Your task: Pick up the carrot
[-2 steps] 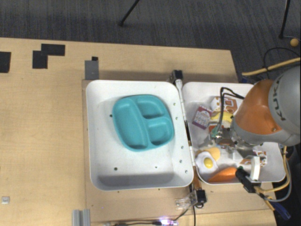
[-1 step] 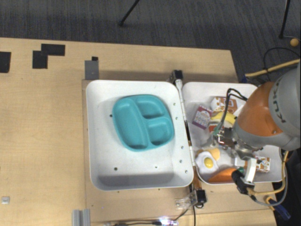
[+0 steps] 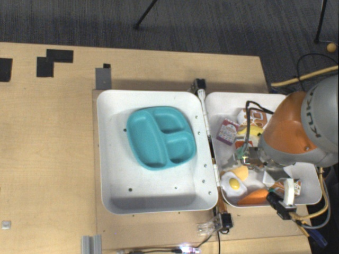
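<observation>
The orange carrot [image 3: 253, 197] lies along the near wall of the right bin [image 3: 312, 194]. My gripper [image 3: 271, 181] hangs low over the near right part of that bin, under the grey wrist and orange band. Its tip is just beside the carrot's right end, and I cannot tell whether it touches. Nothing shows the carrot lifted; it rests on the bin floor. The arm hides much of the bin's right half.
A toy fried egg [image 3: 233, 184] and a yellow piece [image 3: 241, 172] lie just left of the carrot. A purple packet [image 3: 226, 132] and a yellow-red item [image 3: 254, 129] lie farther back. The left bin [image 3: 114, 157] holds a teal divided plate [image 3: 160, 136].
</observation>
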`<action>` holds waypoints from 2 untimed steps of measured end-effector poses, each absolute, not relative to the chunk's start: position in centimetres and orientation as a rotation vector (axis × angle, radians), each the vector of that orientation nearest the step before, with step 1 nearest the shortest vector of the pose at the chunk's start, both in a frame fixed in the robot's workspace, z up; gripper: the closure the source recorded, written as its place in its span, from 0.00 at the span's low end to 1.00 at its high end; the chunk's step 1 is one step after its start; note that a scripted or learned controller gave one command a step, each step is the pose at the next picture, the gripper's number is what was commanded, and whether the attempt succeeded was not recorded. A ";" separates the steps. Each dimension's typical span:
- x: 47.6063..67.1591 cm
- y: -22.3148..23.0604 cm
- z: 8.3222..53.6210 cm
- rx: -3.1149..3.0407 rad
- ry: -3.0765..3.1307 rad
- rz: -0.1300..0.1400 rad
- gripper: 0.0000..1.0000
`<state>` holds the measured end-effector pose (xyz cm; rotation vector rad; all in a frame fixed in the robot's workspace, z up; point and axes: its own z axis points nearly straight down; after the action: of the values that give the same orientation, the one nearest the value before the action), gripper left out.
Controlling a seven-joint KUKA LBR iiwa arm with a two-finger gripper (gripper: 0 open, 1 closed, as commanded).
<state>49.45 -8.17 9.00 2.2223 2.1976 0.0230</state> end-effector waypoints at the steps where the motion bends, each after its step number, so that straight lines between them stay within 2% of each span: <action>1: 49.8 -8.1 10.2 2.213 2.196 0.032 1.00; 2: 55.7 -0.8 18.7 2.521 1.872 0.012 1.00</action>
<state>55.69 -0.82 18.66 2.5206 1.8720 0.0123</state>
